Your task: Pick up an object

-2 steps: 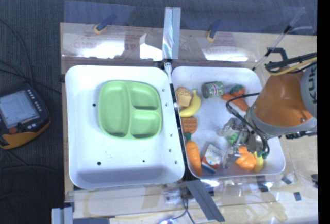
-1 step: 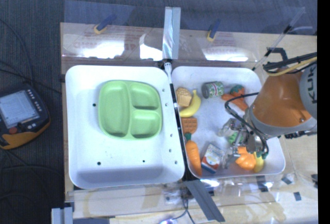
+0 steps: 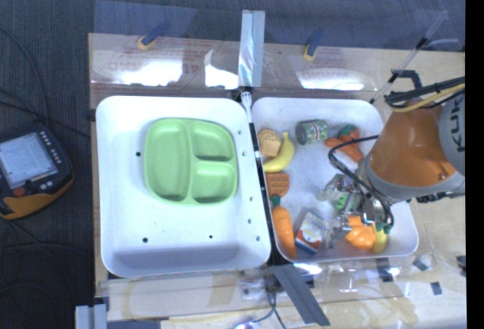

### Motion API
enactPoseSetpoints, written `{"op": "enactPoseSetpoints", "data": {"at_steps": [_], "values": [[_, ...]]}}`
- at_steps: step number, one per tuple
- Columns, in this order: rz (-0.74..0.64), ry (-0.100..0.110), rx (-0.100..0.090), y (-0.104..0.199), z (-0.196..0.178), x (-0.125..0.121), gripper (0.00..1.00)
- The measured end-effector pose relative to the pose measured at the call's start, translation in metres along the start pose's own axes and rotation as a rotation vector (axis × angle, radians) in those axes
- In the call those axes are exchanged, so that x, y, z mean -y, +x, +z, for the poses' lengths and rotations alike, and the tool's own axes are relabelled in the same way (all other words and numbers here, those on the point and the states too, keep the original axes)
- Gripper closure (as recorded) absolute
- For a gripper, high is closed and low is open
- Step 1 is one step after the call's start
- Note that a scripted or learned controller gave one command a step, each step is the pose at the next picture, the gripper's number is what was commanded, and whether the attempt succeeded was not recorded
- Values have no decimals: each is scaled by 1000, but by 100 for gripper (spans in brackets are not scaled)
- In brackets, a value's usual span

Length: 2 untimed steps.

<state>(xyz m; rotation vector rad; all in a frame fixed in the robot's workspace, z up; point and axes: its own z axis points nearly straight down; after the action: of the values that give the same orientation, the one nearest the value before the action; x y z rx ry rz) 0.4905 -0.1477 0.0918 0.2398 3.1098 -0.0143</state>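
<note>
The arm came in from the right of the frame, its orange band over the right bin. The gripper hung low at that bin's lower right, among toy foods; whether it was apart or together could not be told. Just beside it lay an orange toy and a small carton. A carrot, banana and can lay further left. The left bin held a green divided plate.
</note>
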Motion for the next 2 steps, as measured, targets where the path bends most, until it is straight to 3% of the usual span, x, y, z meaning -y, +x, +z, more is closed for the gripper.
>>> {"op": "enactPoseSetpoints", "data": {"at_steps": [1, 2], "values": [[-97, -5, 0, -1, 0, 0, 0], [-99, -4, -1, -2, -10, -1, 100]]}}
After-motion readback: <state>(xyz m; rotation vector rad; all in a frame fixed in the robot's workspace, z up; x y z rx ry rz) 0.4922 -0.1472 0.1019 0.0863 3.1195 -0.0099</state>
